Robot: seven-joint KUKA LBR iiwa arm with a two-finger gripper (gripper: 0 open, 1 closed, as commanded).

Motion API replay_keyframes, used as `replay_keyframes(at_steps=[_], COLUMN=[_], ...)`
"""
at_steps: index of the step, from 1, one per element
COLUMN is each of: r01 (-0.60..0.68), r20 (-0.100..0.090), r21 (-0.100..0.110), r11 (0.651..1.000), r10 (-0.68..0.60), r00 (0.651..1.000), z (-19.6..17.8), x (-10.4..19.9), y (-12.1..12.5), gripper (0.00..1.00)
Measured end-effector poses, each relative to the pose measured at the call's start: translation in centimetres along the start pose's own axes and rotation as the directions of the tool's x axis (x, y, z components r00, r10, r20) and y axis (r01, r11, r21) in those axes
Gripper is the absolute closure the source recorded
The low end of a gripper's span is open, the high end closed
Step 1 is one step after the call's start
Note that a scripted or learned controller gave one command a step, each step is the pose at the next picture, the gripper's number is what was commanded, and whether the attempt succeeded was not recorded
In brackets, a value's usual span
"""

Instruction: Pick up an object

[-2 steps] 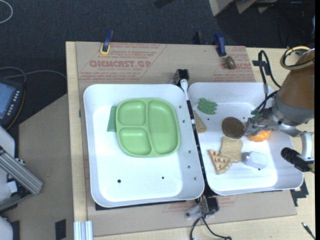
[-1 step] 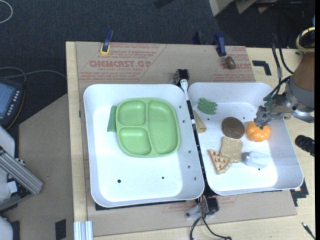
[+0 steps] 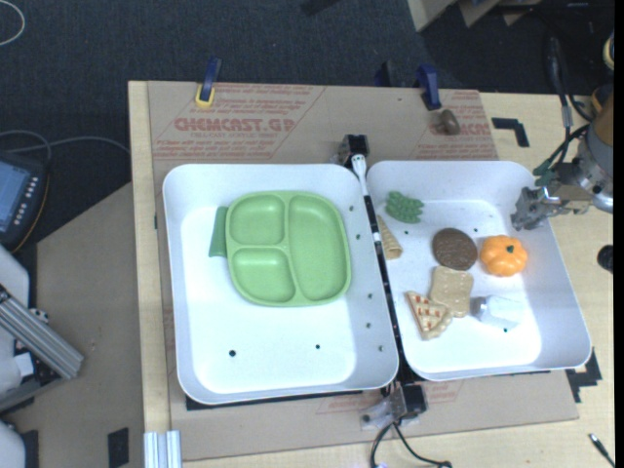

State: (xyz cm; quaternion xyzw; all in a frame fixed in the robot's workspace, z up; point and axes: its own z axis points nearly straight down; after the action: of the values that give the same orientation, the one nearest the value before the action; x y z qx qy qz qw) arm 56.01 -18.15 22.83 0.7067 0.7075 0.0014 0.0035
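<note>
The right bin [image 3: 468, 188] holds several small food toys: an orange pumpkin [image 3: 503, 255], a brown round cookie [image 3: 454, 249], a tan cracker [image 3: 450, 291], a pizza slice [image 3: 427, 315], a green leafy piece [image 3: 403, 207], a cone-shaped piece [image 3: 390, 242] and a pale grey-and-white item [image 3: 497, 309]. My gripper [image 3: 529, 213] hangs at the bin's right rim, up and to the right of the pumpkin, with nothing seen in it. The fingers are too small and dark to read.
The left bin [image 3: 190, 291] holds a green divided tray [image 3: 288, 248]. Both bins rest on a cardboard sheet [image 3: 292, 115] held by clamps at the back. Cables and arm parts hang at the right edge.
</note>
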Motion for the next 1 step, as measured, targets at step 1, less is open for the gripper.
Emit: replay_keyframes(at_steps=[1], r01=[0.005], r20=[-0.003], r21=[0.003], r11=[1.000], r10=[-0.005], r00=[1.000], z=[-0.38], x=[5.99], y=[1.38], gripper=[1.00])
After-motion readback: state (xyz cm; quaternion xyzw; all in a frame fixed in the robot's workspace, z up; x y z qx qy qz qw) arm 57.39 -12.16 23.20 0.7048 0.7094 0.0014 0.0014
